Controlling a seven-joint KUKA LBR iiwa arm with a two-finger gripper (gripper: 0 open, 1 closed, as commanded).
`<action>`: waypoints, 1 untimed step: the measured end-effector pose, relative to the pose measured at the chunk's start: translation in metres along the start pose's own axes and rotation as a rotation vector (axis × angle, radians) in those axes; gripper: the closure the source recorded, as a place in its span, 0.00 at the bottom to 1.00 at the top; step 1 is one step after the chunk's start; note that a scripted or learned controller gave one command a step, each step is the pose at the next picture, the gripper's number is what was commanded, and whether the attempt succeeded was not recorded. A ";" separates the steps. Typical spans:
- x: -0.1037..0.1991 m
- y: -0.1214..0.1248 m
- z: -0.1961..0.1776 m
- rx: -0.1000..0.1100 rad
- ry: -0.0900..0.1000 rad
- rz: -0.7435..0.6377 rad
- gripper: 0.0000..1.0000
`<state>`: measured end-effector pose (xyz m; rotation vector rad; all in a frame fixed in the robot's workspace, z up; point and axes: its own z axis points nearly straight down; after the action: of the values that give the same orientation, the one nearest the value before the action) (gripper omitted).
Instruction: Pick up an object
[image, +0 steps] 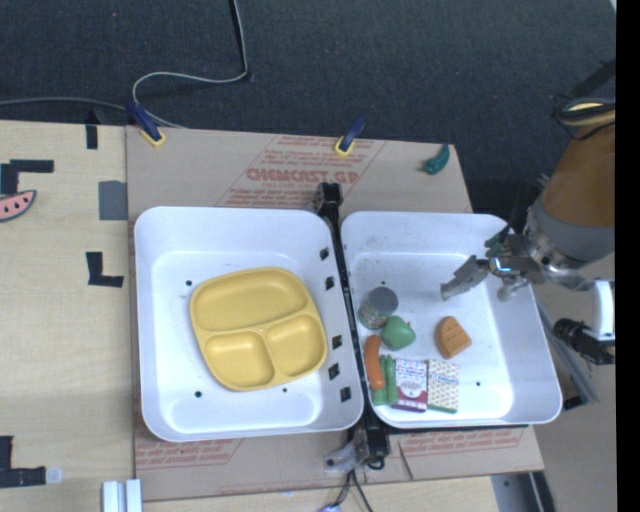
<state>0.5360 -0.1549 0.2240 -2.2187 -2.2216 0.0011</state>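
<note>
My gripper (487, 286) hangs over the right part of the right bin (420, 232), open, with nothing between its fingers. Just below it lies a small orange-brown bread piece (453, 337). Left of that sit a grey round can (380, 303), a green pepper-like toy (398, 332) and an orange carrot (373, 362). A white and red box (410, 383) and a pale packet (443, 385) lie along the bin's front wall.
The left bin (165, 300) holds a yellow divided plate (260, 325). A black divider with clips (335, 290) runs between the bins. Yellow clamps (349, 140) pin the cardboard at the back. A teal item (436, 159) lies behind the right bin.
</note>
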 end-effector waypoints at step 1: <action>0.010 0.018 0.137 -0.005 -0.001 -0.001 0.00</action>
<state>0.5542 -0.1451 0.0864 -2.2209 -2.2255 -0.0041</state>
